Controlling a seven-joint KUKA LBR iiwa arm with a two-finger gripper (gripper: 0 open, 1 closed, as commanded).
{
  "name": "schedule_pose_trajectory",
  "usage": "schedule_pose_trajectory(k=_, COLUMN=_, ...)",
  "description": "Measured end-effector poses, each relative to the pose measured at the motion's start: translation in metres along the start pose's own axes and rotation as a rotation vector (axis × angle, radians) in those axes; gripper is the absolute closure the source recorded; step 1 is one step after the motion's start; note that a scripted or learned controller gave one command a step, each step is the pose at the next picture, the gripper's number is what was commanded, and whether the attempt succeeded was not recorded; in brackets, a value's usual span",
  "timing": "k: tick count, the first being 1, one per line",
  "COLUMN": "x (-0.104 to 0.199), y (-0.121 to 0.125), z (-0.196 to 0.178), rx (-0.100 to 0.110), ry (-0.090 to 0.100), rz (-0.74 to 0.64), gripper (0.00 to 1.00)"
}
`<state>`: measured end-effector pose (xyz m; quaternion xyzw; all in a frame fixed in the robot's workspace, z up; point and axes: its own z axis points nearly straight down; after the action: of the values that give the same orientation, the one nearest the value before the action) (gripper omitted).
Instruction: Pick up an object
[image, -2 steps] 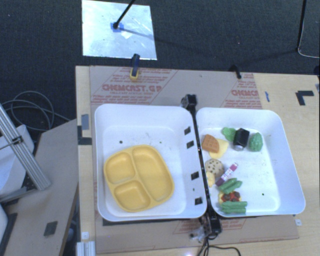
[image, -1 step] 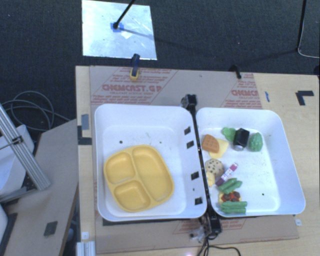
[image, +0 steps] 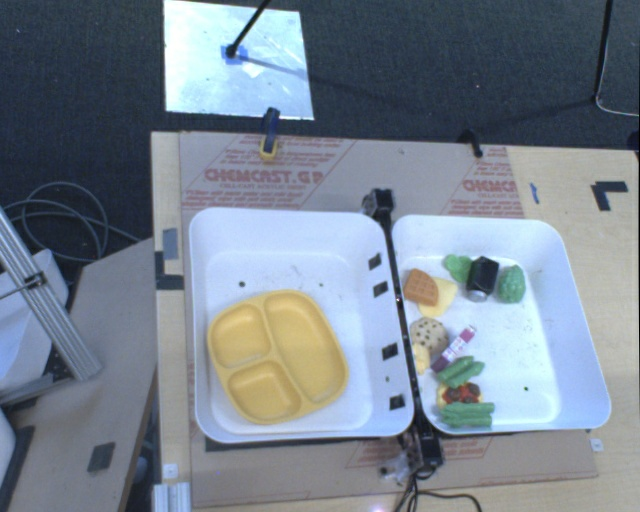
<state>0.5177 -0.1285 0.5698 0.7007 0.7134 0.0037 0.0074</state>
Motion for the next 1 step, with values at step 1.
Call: schedule_pose_trajectory(k=1, x=0.0764, y=-0.0352, z=0.2339, rx=0.03, ry=0.009, rz=0.01, gripper=1.0)
